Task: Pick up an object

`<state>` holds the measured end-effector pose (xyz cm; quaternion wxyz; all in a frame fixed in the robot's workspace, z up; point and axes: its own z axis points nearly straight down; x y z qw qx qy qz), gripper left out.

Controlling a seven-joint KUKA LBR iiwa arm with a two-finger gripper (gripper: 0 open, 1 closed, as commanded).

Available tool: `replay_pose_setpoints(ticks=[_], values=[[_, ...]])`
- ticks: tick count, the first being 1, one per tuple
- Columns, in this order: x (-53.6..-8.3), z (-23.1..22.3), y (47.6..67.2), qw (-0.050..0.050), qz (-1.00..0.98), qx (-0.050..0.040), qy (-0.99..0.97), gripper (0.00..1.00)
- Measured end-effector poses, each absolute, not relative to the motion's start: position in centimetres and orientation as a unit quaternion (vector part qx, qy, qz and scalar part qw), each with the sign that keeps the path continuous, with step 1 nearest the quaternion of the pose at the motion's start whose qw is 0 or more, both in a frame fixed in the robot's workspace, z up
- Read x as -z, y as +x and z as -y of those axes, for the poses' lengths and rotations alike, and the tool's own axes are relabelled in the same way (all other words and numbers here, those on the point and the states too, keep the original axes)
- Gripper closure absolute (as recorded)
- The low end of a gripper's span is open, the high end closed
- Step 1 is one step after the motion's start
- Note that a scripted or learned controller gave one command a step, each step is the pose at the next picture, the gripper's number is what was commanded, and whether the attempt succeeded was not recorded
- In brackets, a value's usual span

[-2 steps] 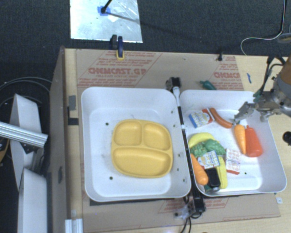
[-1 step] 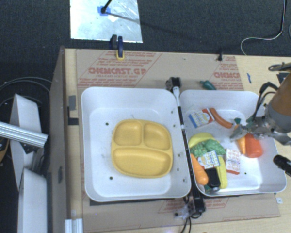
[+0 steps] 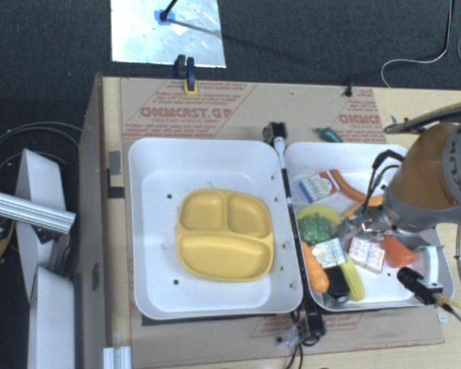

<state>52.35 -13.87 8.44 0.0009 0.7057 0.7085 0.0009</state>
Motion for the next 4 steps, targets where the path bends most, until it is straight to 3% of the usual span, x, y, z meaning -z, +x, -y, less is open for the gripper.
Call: replay_pose_setpoints(ticks=[1,2,3,4], values=[[-8.5,18.9,62.1,0.002,-0.708,-0.0006,0.706,0.00],[-8.2,16.5,66.3,-0.009,-0.705,0.0086,0.709,0.00],[-8.5,12.8,60.8,0.004,-0.706,0.0028,0.708,0.00],[-13.8,11.4,65.9,0.002,-0.709,-0.0015,0.705,0.00]])
